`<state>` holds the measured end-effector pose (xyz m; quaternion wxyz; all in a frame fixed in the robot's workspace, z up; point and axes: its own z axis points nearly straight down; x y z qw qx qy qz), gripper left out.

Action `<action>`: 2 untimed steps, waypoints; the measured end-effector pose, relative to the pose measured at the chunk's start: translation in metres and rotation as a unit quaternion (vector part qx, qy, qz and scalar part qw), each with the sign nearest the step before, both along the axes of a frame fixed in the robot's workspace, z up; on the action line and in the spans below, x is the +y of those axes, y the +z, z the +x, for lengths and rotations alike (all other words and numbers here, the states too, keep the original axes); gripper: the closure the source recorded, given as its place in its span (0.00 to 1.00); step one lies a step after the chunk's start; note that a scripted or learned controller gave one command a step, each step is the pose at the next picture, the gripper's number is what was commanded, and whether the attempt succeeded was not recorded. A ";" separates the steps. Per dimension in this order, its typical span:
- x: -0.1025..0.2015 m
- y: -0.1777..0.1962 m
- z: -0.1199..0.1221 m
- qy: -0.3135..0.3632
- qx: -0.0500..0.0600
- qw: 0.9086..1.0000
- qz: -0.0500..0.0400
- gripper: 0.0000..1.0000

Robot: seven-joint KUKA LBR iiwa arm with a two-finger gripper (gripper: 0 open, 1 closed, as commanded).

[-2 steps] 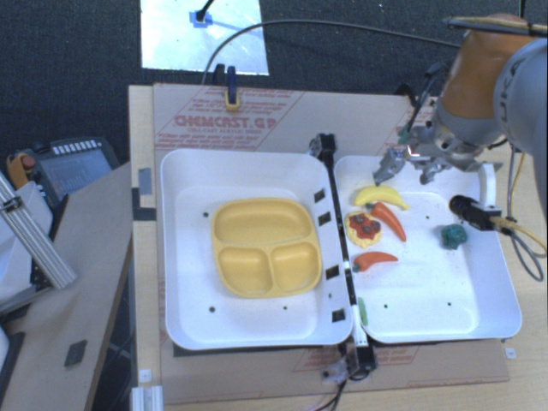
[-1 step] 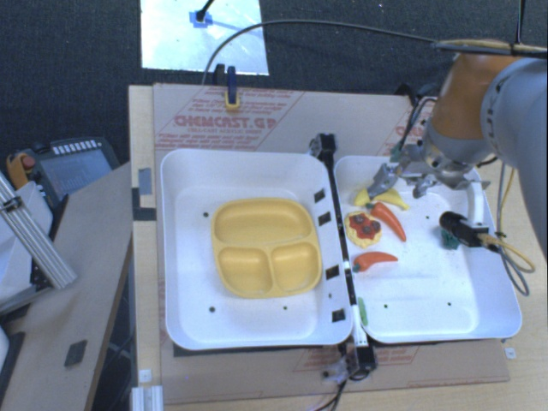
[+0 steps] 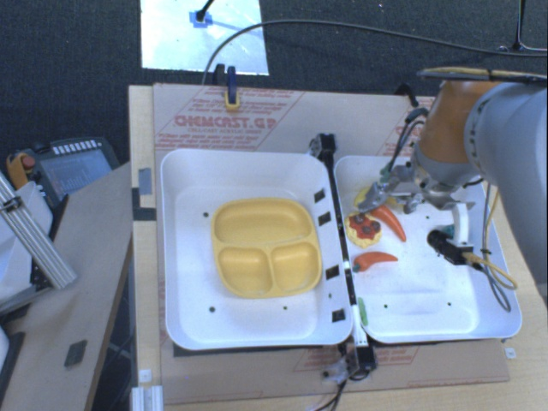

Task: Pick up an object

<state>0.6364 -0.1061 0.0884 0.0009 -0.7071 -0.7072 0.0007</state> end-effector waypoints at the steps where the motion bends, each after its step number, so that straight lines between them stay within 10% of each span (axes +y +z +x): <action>1: 0.000 0.014 0.002 0.000 -0.004 1.000 -0.001 1.00; 2: 0.006 0.077 0.002 0.002 -0.005 1.000 -0.001 1.00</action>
